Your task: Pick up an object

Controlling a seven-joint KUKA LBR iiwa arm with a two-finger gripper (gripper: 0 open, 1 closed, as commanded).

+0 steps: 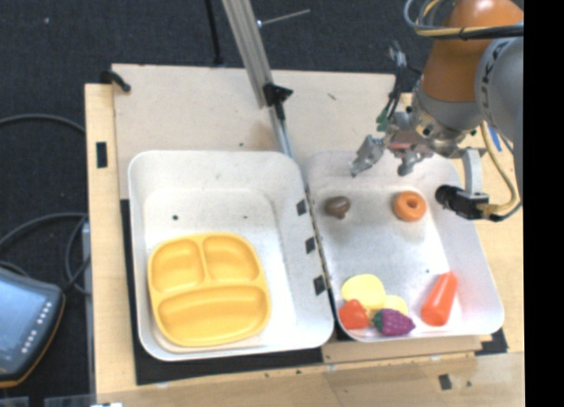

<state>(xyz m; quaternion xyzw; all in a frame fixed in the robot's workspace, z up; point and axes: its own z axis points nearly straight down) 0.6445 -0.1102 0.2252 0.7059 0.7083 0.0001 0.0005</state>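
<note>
A small orange doughnut point(409, 206) lies flat on the floor of the right bin point(467, 255), in its upper half and toward the right wall. To its left, near the middle of the same bin's upper half, sits a small brown lump point(337, 207), well apart from the doughnut. Above and between these two, the tool point(388, 162) hangs over the back edge of the right bin with its two fingers spread apart and nothing between them; one fingertip point(362, 165) points down toward the left and the other sits nearer the doughnut, neither touching anything. The grey arm point(493, 70) with its orange band point(463, 44) rises from the tool toward the upper right. Along the front of the right bin lies a cluster of toy food: a pale yellow round piece point(363, 290), a small red piece point(353, 314) just below it, a purple bunch of grapes point(394, 322) touching these, and an orange-red carrot point(440, 299) tilted a little farther right. The left bin point(220, 185) holds a yellow divided tray point(208, 289) with three compartments, lying flat in the front half. Both white bins sit side by side on a pale desk point(194, 110). A slanted metal bar point(244, 26) rises from behind the bins, and a dark handheld screen point(25, 326) lies off the desk at the lower left.
</note>
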